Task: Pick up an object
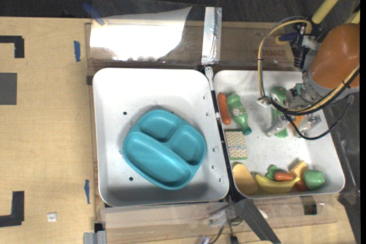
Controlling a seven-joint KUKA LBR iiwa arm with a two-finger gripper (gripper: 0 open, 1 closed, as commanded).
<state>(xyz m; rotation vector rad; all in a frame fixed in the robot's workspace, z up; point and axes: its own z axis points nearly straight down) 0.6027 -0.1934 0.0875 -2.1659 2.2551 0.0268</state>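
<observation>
My gripper (281, 118) hangs low over the upper middle of the right bin (326, 146), with the orange-banded wrist (334, 63) above and to the right. A green toy (280, 131) lies right under the gripper, and more green (278, 94) shows just behind it. Whether the green toy is held cannot be made out. An orange carrot (222, 108) and a green bottle (238, 112) lie along the bin's left wall. A waffle-patterned square (236, 144) sits below them.
At the right bin's front edge lie a banana (273, 182), a yellow wedge (243, 178), a red pepper (283, 176) and a green apple (314, 179). The left bin (108, 100) holds a blue divided plate (164, 147). Cables (263, 66) loop beside the wrist.
</observation>
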